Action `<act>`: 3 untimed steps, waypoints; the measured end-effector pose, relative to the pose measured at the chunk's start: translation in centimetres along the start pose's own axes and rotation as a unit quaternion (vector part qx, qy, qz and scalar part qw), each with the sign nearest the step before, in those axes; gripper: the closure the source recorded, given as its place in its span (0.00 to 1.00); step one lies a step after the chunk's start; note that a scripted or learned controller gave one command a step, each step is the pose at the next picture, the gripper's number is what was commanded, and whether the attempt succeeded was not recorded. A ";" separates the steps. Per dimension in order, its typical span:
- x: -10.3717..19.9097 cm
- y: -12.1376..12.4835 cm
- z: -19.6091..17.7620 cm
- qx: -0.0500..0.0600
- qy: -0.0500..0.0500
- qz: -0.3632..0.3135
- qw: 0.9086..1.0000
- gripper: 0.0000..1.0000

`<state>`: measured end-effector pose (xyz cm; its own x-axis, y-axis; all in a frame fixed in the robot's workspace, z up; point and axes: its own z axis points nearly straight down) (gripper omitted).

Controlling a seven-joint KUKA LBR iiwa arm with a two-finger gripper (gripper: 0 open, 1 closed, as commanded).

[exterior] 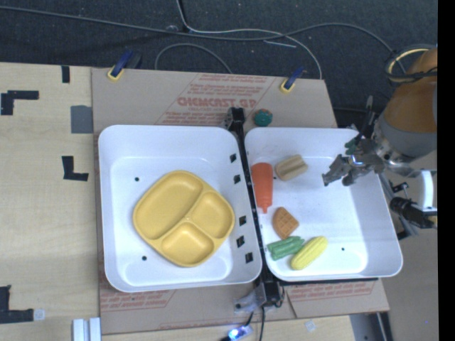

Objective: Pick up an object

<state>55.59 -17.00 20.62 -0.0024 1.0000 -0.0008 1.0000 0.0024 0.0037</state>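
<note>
Camera view shows the claw (340, 174) hanging over the right part of the right bin (370, 261), its two dark fingers spread apart and angled down toward the bin floor, with nothing between them. Behind it the grey arm (405, 130) with its orange band reaches in from the right edge. The nearest candidate for a pick is the tan bread-like piece (291, 167), lying just to the left of the claw but apart from it; beyond that lies the orange carrot (262, 185) along the bin's left wall, then the brown waffle-like piece (285, 222), and near the front the green pod (284, 247) touching the yellow corn (309, 252). The left bin (114, 212) holds a yellow divided plate (183, 218), and a small teal object (263, 117) sits on the cardboard behind the bins. Judging from this, the task is at the approach step: nothing is grasped and the claw stands over bare bin floor. The next move would call for shifting left over the tan piece, or toward another item, lining the fingers across its narrow side, and descending before closing. How high the fingertips are above the bin floor is hard to judge from this slanted angle, the wrist detail is dark and muddled, and the arm's upper part is cut off at the right.
</note>
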 end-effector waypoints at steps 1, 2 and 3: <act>-0.5 -0.5 -5.8 0.001 0.000 0.001 1.000 1.00; 5.2 -0.5 -6.0 0.002 0.000 -0.001 1.000 1.00; 9.8 0.8 -5.9 0.002 0.000 -0.001 1.000 1.00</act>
<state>56.33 -7.16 26.53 -0.0050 1.0000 0.0001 1.0000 0.0050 -0.0011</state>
